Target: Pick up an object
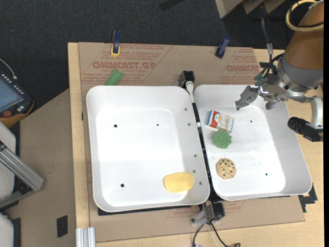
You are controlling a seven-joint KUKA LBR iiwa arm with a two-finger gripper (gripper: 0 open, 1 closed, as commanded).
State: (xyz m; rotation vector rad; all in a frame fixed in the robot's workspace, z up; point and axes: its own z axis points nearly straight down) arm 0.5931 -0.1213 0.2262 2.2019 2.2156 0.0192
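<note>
My gripper (257, 101) hangs over the far part of the right bin (288, 153), open, with nothing between its fingers (245, 99). Left of it and nearer the camera lies a small white, blue and orange carton (220, 120). A green knobbly ball (222, 139) touches the carton's near side. A round chocolate-chip cookie (225, 168) lies further forward, beside the bin's left wall. In the left bin (103, 138), a yellow oval piece (179, 182) rests near the front right corner.
The two bins meet along a black divider strip (197, 127). They sit on a brown cardboard sheet (149, 60) held by blue clips (116, 43) at the back. A green scrap (113, 77) lies on the cardboard behind the left bin.
</note>
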